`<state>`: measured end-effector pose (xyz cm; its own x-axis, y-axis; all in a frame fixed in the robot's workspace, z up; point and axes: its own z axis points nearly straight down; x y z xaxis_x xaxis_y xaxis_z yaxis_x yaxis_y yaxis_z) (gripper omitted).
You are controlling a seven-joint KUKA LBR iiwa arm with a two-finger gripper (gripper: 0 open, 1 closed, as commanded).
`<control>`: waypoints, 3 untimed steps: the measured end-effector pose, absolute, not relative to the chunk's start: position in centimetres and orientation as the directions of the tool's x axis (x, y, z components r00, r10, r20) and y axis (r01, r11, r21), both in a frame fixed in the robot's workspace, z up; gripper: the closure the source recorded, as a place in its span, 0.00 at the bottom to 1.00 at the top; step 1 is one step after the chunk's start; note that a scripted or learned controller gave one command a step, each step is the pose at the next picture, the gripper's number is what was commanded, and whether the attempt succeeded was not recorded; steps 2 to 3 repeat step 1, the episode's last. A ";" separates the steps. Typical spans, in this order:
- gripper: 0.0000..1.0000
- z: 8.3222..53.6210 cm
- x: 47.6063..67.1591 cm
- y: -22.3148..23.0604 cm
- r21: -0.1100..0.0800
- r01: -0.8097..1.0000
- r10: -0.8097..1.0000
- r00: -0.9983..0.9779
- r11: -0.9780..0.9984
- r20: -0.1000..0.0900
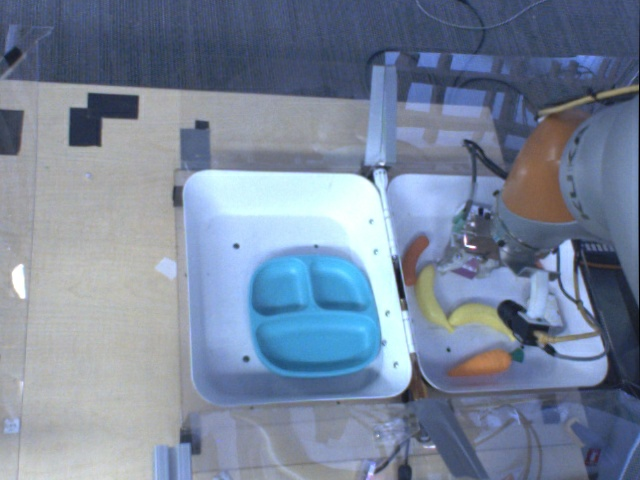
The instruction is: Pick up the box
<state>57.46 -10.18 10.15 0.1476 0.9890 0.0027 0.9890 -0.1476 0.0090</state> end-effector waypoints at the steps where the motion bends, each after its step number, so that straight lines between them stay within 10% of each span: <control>1: 1.00 18.6 58.4 -3.4 0.006 0.991 0.991 0.137 -0.137 0.001; 3: 1.00 18.6 58.4 -3.4 0.006 0.991 0.991 0.137 -0.137 0.001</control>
